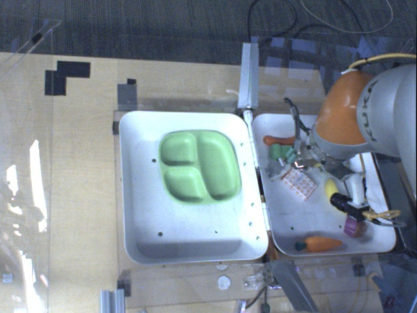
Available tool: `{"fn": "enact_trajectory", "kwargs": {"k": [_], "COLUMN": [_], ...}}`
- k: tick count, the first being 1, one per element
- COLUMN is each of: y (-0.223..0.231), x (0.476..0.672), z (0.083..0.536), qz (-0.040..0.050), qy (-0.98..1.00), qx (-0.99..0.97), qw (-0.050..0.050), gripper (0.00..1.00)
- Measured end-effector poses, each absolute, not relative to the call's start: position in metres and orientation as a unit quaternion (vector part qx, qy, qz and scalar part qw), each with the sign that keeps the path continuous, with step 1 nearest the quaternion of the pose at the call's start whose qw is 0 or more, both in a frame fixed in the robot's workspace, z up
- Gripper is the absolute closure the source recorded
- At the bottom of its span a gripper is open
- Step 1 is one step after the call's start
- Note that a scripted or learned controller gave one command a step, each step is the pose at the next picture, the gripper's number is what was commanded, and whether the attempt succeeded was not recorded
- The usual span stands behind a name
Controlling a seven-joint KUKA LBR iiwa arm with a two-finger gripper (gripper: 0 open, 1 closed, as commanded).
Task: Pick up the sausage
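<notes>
The claw (pixel 299 158) hangs low over the far part of the right bin (pixel 306 219), at the end of the grey arm (pixel 394 109) with its orange band (pixel 341 109). The wrist covers it from this slanted view, so it cannot be told whether it is wide, narrow or holding anything.

Just left of the claw lies a small green thing (pixel 281 152). Just beyond that, near the bin's far wall, is an orange-red rod (pixel 279 139) that is probably the sausage. It lies flat across the bin, beside the claw and not visibly within it.

On the near side of the claw rests a pale pink checked pad (pixel 300 185), set at a tilt. To the right of the pad is a small yellow thing (pixel 330 188). Nearer the front right corner sits a small purple thing (pixel 352 226). Along the near wall lies a carrot (pixel 322 244), its green end pointing left.

The left bin (pixel 140 194) touches the right one along their shared edge and holds a green plate (pixel 199 165) with three compartments, near its middle. Both bins sit on a pale wooden worktop (pixel 71 207), which bears black tape marks (pixel 65 75) at its far left. Cables (pixel 306 18) trail over the dark floor beyond.
</notes>
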State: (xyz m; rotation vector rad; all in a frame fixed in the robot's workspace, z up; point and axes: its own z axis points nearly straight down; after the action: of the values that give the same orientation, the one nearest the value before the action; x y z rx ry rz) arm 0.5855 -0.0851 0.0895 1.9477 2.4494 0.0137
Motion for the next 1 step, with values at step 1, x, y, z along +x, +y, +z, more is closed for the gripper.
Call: {"fn": "enact_trajectory", "kwargs": {"k": [1], "y": [-0.0831], "x": [0.5874], "z": [0.1013], "qz": [0.0068], "qy": [0.784], "qx": [0.621], "qw": [0.006], "gripper": [1.00]}}
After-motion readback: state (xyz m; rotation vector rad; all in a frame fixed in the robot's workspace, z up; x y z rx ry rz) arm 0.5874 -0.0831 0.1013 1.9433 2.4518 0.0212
